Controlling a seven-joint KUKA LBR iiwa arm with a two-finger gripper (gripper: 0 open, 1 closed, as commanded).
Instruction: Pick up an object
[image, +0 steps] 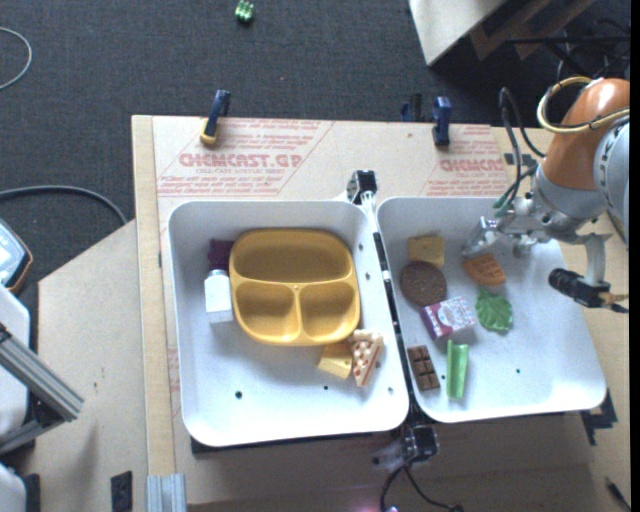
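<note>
On the bench (300, 160), a tan board printed in red lies over dark carpet and carries two white bins. The left bin (190, 400) holds a yellow divided tray (293, 285), a small white bottle (218, 297) at the tray's left edge and a pizza slice toy (366, 357) near the front right corner. The right bin (560, 370) holds a brown disc (423, 283), a pink box (448, 318), a green leaf (494, 311), a green stick (457, 369) and an orange waffle piece (485, 269). The gripper (487, 238) hangs just above that waffle piece near the back edge; whether it is released or clenched cannot be told.
</note>
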